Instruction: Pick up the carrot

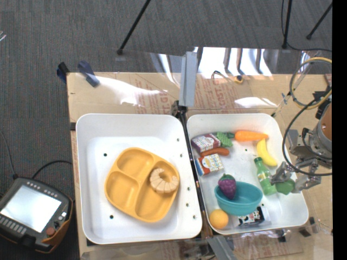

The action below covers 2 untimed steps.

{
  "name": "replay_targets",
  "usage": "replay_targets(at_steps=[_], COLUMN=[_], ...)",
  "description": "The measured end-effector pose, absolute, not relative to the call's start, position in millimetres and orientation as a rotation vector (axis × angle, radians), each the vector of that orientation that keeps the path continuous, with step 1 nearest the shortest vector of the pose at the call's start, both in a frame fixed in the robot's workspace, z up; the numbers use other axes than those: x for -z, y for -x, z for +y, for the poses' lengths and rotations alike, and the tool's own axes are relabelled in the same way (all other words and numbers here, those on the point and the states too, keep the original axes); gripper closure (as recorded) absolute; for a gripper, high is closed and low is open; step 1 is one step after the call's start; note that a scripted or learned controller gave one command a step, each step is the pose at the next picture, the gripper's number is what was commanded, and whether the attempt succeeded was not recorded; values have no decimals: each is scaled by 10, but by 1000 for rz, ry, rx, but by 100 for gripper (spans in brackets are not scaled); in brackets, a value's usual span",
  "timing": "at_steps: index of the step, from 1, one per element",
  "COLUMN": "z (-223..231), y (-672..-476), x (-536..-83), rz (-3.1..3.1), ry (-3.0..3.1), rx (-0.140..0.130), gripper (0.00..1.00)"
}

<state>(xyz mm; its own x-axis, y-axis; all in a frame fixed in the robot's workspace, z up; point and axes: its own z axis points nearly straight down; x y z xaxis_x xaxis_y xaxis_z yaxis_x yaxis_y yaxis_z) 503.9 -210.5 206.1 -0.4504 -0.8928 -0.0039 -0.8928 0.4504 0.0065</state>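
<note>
A yellow plastic divided plate (135, 191) held a ring-shaped pastry (164, 180); a purple toy grape bunch (227, 186) sat in the teal bowl (241, 200).

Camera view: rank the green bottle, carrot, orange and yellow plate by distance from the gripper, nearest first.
1. Green bottle: right bin, just left of the gripper.
2. Carrot: right bin's far side, up and left of the gripper.
3. Orange: right bin's near left corner.
4. Yellow plate: left bin, farthest.
Carrot and orange are fairly close to call; carrot looks slightly nearer.

Bright, even light; strong glare on the clear panel (238, 64) (white streaks), slightly soft focus throughout.
</note>
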Motion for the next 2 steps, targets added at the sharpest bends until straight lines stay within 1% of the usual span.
replay_targets(at_steps=[1,2], z=[-2108,-2103], y=[-5036,-5569], x=[-2056,-1941], rz=[-2676,-2808], ry=[-1645,-1408], rx=[14,13], gripper=[0,0])
